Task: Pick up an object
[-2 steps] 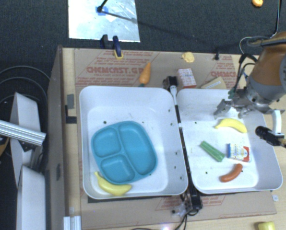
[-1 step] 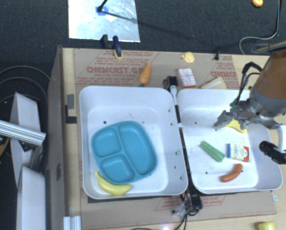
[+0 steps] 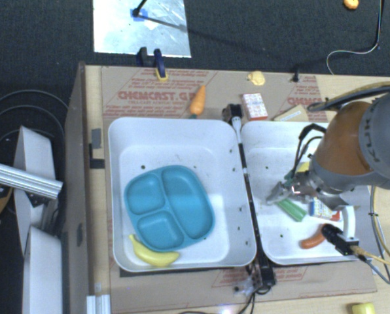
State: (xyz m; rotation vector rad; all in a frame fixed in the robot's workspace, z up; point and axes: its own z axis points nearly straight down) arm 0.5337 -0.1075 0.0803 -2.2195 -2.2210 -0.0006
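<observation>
gripper low in the right bin, can't tell its state from this angle. green object lies just beside it on the near side, sausage nearer still. left bin holds a blue tray and banana.

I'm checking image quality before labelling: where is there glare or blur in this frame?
Camera view: the foil sheet above the bench glares white; both white bins are bright, nearly washed out; small items under the arm, like the green object, look soft; the dark floor shows little detail.
</observation>
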